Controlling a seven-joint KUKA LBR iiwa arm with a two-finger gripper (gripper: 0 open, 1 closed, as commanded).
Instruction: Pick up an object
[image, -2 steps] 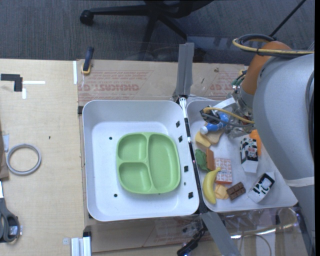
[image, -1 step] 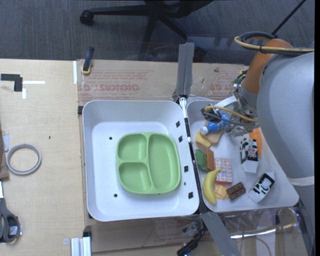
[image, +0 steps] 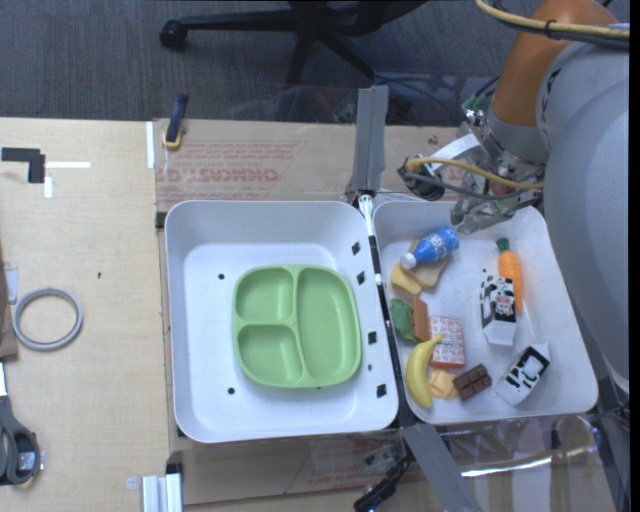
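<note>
The right bin (image: 565, 300) holds several toy foods: a blue bottle (image: 435, 246), an orange carrot (image: 510, 272), a black-and-white carton (image: 499, 300), a second carton (image: 525, 372), a banana (image: 420, 370), a chocolate bar (image: 472, 381) and a red-and-white box (image: 447, 340). My gripper (image: 478, 212) hangs over the bin's back edge, just up and right of the blue bottle, amid yellow and black cables. I see nothing held in it.
The left bin (image: 195, 300) holds a green divided plate (image: 297, 325). A grey divider strip (image: 370, 140) runs back from between the bins. A tape roll (image: 45, 318) lies on the wooden bench at left, and a blue-handled tool (image: 177, 118) at the cardboard's back corner.
</note>
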